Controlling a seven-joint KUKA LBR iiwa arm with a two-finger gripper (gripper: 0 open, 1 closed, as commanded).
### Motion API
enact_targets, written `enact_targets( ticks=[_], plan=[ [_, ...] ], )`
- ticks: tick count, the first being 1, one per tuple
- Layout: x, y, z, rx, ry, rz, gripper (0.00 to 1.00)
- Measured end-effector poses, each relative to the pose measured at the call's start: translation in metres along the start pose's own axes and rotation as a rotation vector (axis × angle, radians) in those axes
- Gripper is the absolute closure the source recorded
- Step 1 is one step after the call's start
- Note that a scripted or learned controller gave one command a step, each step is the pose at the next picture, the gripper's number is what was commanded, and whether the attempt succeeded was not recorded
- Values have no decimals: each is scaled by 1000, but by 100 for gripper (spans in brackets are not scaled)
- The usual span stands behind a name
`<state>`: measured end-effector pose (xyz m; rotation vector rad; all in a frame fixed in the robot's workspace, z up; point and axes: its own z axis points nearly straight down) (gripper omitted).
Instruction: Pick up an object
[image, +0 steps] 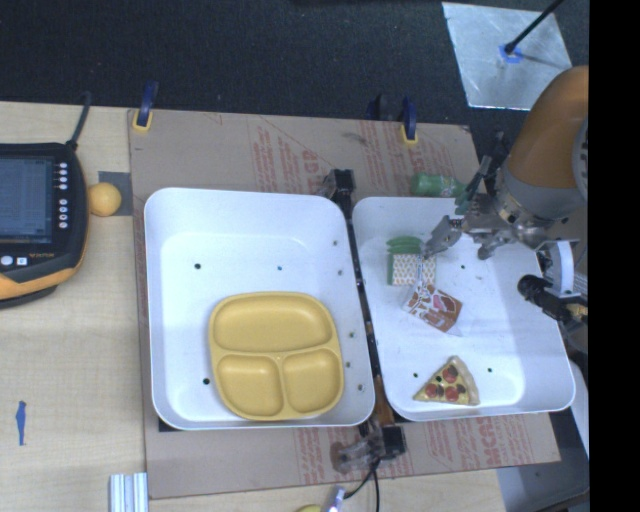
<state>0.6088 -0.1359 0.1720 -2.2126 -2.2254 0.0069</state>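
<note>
A: What's in the left white bin (170, 300)?

B: A yellow plastic three-compartment tray (275, 353), lying flat.

A: And the right white bin (540, 375)?

B: A green-and-white waffle-textured block (405, 260), a red-and-white crumpled packet (434, 306) just below it, and a toy pizza slice (448, 383) near the front wall.

A: The gripper (462, 238)?

B: Above the bin's back part, right of the block. I cannot tell whether it is open or grasping anything.
</note>
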Motion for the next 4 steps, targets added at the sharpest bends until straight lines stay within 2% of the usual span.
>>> enact_targets(
  ticks=[1, 2, 3, 4],
  plan=[
    [31, -14, 81, 0, 0, 0, 0],
    [17, -60, 81, -2, 0, 1, 0],
    [17, -59, 70, -2, -2, -4, 100],
    [86, -64, -20, -4, 2, 0, 100]
  ],
)
